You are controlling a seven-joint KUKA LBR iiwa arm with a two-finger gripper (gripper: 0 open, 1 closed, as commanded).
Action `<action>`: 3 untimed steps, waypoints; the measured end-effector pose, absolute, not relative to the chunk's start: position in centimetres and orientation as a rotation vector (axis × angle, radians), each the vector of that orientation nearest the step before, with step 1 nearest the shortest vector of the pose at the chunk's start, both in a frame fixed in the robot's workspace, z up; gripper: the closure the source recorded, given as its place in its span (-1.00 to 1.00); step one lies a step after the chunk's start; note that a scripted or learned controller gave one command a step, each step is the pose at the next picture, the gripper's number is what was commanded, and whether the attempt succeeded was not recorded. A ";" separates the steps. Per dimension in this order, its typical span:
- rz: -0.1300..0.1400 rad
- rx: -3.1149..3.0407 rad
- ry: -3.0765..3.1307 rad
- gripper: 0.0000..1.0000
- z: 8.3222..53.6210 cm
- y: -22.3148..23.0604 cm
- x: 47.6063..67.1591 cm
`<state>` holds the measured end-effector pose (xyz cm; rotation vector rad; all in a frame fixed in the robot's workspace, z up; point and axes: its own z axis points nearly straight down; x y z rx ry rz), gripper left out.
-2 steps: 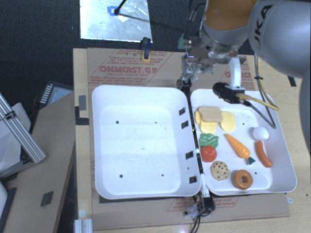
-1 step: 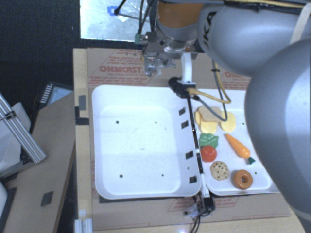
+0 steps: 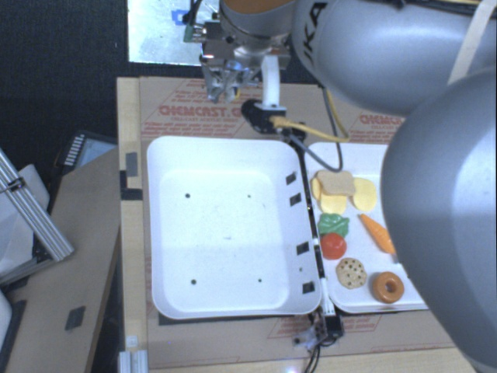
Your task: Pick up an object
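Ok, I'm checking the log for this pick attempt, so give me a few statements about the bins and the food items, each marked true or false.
1. All the food items lie in the right bin. True.
2. The donut sits at the far end of its bin. False: it lies near the front edge, beside the cookie.
3. The tomato lies right next to the green vegetable. True.
4. The tool is down among the food. False: it is beyond the far edge of the left bin, over the cardboard.
5. The carrot lies in the left bin. False: it is in the right bin.
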<state>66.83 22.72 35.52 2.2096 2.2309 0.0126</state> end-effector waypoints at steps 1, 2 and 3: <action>-0.024 2.228 2.227 1.00 10.5 22.7 62.8; 0.002 2.218 2.225 1.00 8.3 23.4 66.9; 0.003 2.220 2.224 1.00 11.2 23.5 60.9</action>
